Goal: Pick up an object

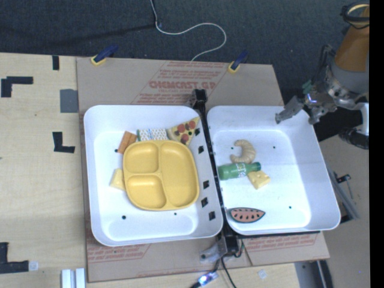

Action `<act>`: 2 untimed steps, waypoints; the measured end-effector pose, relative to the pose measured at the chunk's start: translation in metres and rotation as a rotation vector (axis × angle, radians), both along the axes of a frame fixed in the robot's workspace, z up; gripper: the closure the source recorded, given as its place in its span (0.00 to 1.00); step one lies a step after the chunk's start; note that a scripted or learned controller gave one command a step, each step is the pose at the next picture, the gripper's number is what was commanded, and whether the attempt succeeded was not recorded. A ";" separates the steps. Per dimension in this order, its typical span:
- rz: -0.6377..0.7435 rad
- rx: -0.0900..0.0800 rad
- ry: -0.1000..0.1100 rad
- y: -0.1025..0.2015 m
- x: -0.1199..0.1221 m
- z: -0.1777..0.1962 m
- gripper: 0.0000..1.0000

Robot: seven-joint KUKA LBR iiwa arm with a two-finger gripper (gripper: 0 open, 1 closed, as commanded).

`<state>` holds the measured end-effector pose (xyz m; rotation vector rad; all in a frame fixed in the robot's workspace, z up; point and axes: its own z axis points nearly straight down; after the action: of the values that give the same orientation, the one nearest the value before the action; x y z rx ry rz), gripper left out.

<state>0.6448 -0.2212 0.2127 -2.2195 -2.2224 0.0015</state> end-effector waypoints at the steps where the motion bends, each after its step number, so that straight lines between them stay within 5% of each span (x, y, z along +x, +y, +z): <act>1: 0.001 0.000 0.006 -0.001 0.001 -0.065 0.00; 2: 0.002 0.000 0.005 0.005 -0.009 -0.116 0.00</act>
<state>0.6362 -0.2160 0.0967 -2.2154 -2.2217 0.0071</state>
